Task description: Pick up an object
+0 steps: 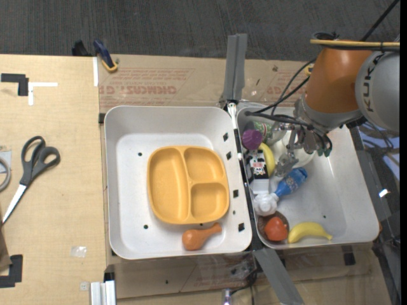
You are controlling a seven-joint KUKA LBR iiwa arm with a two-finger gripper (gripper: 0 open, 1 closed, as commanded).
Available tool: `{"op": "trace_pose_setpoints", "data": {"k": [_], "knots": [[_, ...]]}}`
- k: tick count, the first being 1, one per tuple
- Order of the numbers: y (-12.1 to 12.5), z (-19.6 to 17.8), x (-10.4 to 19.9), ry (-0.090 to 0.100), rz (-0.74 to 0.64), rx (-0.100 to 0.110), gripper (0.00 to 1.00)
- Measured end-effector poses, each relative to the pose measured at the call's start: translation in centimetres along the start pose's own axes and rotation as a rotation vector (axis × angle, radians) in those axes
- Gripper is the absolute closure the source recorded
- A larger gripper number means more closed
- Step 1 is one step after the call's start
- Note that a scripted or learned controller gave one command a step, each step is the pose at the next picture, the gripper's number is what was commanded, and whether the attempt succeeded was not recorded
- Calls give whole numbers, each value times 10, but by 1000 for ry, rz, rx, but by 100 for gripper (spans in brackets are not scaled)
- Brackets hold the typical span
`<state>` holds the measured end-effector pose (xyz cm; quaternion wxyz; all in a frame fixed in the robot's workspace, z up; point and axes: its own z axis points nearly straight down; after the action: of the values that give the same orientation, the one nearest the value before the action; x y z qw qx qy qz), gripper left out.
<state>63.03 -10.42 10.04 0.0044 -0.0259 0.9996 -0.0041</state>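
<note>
While the pincer (297,154) is positioned low in the right bin (353,199), its finger state cannot be told, and the blue bottle (291,182) is located just below it, near the banana (309,233).

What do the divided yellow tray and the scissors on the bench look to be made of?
Divided tray: likely moulded plastic, matte, uniform yellow-orange with soft rounded compartment edges. Scissors: pale blades that look metal, black handles probably plastic; too small to confirm.
</note>
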Motion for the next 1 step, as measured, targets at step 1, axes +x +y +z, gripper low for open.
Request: {"op": "trace_pose_setpoints", "data": {"k": [1], "knots": [[-45, 2, 85, -6, -134, -3, 0]]}}
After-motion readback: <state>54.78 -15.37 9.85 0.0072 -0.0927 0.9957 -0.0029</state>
